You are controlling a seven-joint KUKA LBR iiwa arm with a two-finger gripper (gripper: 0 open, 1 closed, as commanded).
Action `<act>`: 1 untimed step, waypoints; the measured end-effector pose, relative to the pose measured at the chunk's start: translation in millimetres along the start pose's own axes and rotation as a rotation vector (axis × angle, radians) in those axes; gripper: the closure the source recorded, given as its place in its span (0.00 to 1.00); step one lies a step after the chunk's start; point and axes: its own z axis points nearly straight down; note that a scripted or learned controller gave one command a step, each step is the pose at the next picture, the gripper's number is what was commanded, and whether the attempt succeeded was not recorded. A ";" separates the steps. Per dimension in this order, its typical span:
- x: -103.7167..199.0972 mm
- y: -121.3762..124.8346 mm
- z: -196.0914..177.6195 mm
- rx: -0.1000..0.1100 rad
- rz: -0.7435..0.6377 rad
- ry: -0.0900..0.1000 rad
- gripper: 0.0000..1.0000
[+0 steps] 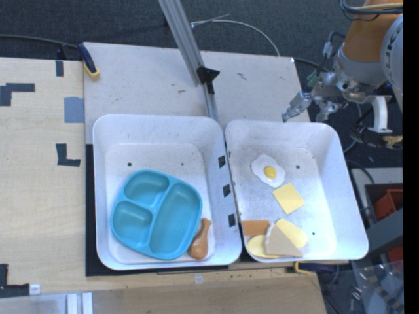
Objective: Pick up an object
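The right bin [340, 175] holds a fried egg [268, 171], a yellow cheese square [288, 197], an orange-brown block [255, 227], and a tan sandwich wedge [285, 239] lying on a yellow round piece at the front. In the left bin [105, 175] sits a blue divided plate [156, 213], with a brown drumstick [201, 239] at its right edge. My gripper [308, 104] hangs above the back right corner of the right bin, well away from the food items. Its fingers show nothing between them.
A slanted metal pole [183, 34] crosses the back of the bench and ends above the seam between the bins. A yellow-and-blue clamp [88, 61] sits at the bench's back left. Cables trail behind the bench near the arm.
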 end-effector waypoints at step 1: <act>-13.7 -16.8 -218.1 -0.011 -0.001 -0.001 0.00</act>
